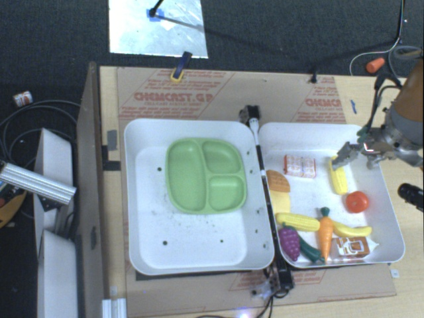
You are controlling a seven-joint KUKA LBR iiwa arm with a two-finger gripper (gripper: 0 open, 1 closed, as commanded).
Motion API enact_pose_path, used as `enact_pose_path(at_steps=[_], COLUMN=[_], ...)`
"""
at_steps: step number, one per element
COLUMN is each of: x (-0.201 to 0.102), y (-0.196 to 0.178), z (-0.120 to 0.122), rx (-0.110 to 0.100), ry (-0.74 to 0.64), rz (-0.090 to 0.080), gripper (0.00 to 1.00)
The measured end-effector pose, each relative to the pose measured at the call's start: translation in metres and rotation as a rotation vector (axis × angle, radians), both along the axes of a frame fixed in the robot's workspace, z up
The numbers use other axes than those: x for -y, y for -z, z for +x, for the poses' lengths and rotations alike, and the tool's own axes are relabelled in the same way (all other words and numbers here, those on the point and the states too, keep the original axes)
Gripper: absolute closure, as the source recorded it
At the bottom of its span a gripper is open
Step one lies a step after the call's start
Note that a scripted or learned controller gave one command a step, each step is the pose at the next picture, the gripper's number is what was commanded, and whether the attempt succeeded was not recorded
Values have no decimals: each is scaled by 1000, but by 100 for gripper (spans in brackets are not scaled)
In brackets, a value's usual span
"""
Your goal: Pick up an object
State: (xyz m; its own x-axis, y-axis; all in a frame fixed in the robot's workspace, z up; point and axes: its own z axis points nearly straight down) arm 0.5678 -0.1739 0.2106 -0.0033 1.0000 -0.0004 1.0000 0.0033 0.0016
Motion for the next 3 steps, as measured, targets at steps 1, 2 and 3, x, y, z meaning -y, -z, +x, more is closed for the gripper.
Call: enact_pose_path(at_steps=[1, 2, 3], x=[18, 18, -77], y=[132, 115, 39], z=[18, 20, 2], rx=[-1, 4, 5], ry=[3, 1, -9], rz=[0, -1, 3], gripper=[0, 100, 100])
